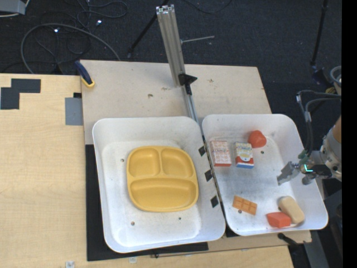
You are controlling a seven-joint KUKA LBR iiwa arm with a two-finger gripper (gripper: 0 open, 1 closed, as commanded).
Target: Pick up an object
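Hovering above right bin (pixel 279 124) rim: gripper (pixel 291 173).

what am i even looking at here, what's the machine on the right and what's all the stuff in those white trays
This is one camera fixed above a workbench, looking down at a slant. At the right edge a robot arm reaches in; its grasping tool hangs over the right white bin, and nothing shows between its fingers.

The left white bin holds a yellow divided plate.

The right bin holds small toy-like items: two little cartons side by side, a red rounded piece behind them, an orange cracker-like tile near the front, and a tan bread-like roll lying against a red block in the front right corner.

A metal post rises behind the bins.
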